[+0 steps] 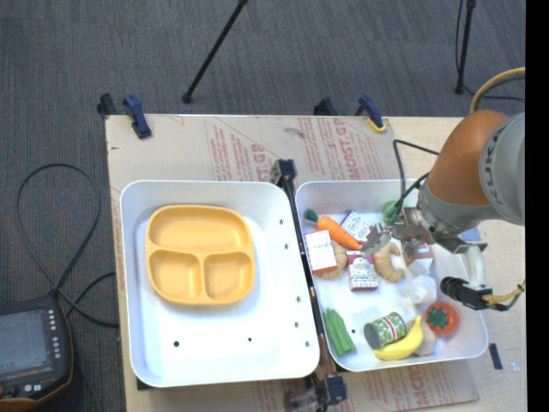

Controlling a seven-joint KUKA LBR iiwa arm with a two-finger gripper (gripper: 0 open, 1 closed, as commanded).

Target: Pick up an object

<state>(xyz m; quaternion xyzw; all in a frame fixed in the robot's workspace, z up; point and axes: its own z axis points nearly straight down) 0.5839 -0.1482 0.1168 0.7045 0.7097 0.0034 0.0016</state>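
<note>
In the right bin (pixel 480 337), the pincer (pixel 378 239), whose state I cannot tell, should drop squarely over the croissant (pixel 389 263), clear of the carrot (pixel 337 231).

Both bins are white, the left bin (pixel 154 350) carrying a yellow-orange divided plate (pixel 201 254). In the right bin (pixel 467 350) lie an orange carrot (pixel 337 232) with a green top, a yellow banana (pixel 403 342), a red tomato (pixel 441 317), a green pickle (pixel 339 331) and a red-and-white carton (pixel 321 253). The arm (pixel 480 174) is grey with an orange band. The table (pixel 214 148) is pale brown with red lettering.
</note>
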